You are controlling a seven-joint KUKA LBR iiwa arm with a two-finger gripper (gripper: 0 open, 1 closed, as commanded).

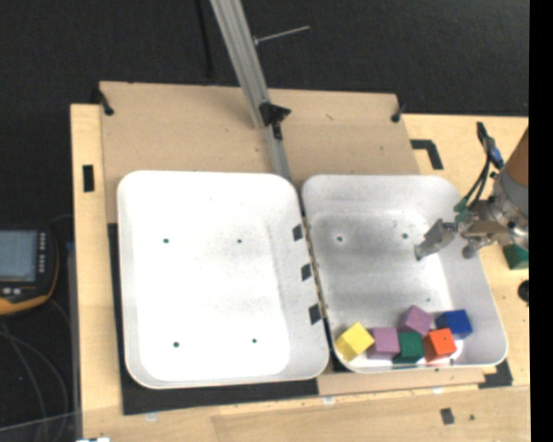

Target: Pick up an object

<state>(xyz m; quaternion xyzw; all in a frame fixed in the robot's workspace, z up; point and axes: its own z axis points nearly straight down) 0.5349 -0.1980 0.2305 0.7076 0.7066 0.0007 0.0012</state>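
Observation:
Several small blocks lie along the near edge of the right bin: a yellow cube, a purple one, a green one, an orange one, a blue one and a second purple one. My gripper hangs over the right side of that bin, well behind the blocks. Its fingers are spread open with nothing between them.
The left bin sits beside the right one, with small black clips along the shared edge. A metal rod slants up from behind the bins. A handheld device lies off the bench at far left.

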